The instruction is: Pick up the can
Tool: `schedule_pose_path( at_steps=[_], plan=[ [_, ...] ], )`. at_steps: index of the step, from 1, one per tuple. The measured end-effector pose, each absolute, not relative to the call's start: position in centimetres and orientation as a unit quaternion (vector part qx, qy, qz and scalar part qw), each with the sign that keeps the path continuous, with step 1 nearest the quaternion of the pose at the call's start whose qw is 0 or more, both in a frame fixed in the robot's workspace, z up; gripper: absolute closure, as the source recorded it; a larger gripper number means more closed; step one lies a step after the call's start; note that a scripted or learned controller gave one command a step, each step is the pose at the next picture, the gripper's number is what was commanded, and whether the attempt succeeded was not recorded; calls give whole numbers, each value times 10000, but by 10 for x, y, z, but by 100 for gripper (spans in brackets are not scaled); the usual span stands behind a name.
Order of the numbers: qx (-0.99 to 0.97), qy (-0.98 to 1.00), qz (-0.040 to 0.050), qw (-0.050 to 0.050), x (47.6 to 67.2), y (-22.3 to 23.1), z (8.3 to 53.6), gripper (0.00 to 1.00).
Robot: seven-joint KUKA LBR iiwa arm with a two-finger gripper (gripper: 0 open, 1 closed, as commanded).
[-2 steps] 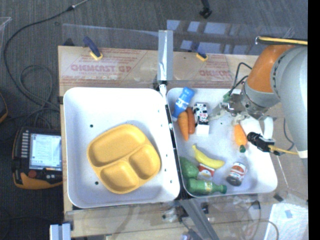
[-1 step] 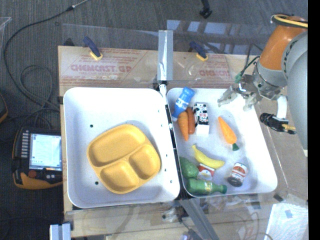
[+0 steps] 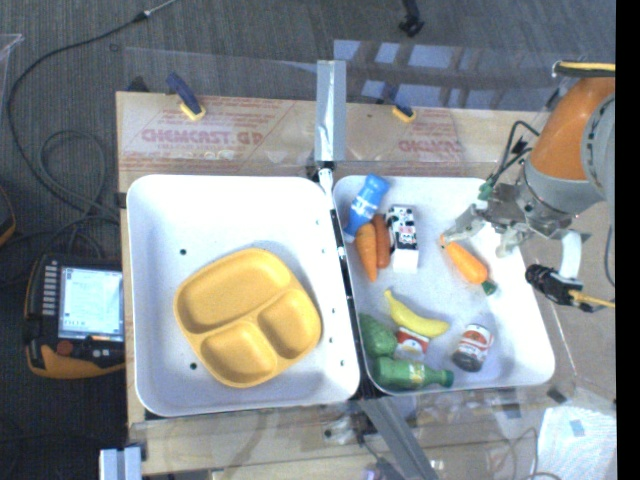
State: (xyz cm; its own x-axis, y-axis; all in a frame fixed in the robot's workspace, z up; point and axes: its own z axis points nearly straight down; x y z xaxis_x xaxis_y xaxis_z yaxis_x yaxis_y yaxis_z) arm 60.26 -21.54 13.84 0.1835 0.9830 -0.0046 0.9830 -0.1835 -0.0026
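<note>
The can (image 3: 473, 347) has a red and white label and a silver top. It lies tilted near the front right corner of the right bin (image 3: 532, 360). My gripper (image 3: 481, 236) hangs over the back right part of that bin, well behind the can. Its fingers (image 3: 458, 230) stand open with nothing between them. A small orange carrot (image 3: 466, 264) lies just below the gripper.
The right bin also holds a blue bottle (image 3: 366, 201), a larger carrot (image 3: 370, 249), a black and white carton (image 3: 403, 236), a banana (image 3: 415, 317), a green pepper (image 3: 378, 337), a green bottle (image 3: 412, 373) and a small red item (image 3: 411, 343). A yellow divided tray (image 3: 248, 314) lies in the left bin (image 3: 160, 218).
</note>
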Motion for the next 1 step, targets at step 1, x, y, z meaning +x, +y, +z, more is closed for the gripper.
schedule_pose_path(
  at_steps=[1],
  plan=[
    [7663,6424,-14,-11,526,-198,150,0]
  ],
)
